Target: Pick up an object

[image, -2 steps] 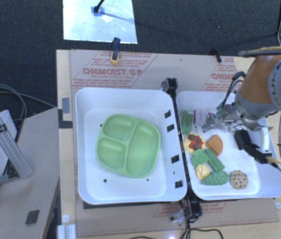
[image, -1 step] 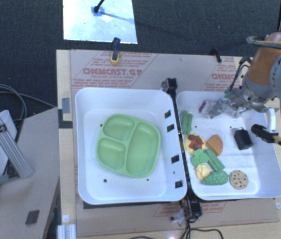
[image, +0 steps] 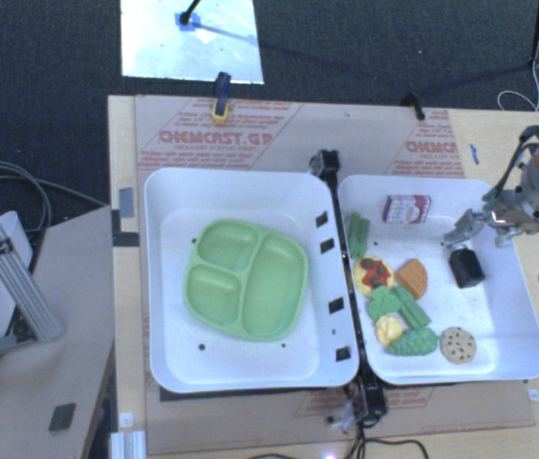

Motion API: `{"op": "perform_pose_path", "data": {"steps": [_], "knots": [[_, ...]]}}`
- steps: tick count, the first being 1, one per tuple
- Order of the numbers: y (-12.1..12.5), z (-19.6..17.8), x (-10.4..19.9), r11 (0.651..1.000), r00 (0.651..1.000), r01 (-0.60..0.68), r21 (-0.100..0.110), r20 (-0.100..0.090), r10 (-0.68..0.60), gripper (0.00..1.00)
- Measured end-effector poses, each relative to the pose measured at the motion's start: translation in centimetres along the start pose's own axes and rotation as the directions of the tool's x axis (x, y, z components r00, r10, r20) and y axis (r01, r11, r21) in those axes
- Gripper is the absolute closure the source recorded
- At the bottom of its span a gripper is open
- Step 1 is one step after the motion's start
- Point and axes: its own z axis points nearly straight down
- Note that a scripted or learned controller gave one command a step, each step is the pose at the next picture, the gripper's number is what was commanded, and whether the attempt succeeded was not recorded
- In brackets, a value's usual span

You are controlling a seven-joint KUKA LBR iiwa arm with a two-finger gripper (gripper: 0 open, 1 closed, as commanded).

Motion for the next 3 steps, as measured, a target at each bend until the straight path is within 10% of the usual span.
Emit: {"op": "perform_pose_path", "data": {"steps": [1, 2, 3], "knots": [[-0.3, 9.2, -0.1, 1.0, 1.0, 0.004, 0.007, -0.004, -0.004, 0.0], [-0.1, 7.7, -0.2, 1.0, 1.0, 0.003, 0.001, -0.003, -0.003, 1.0], [-2.1, 8.7, 5.6, 1.0, 1.0, 0.009, 0.004, -0.005, -0.009, 1.0]]}}
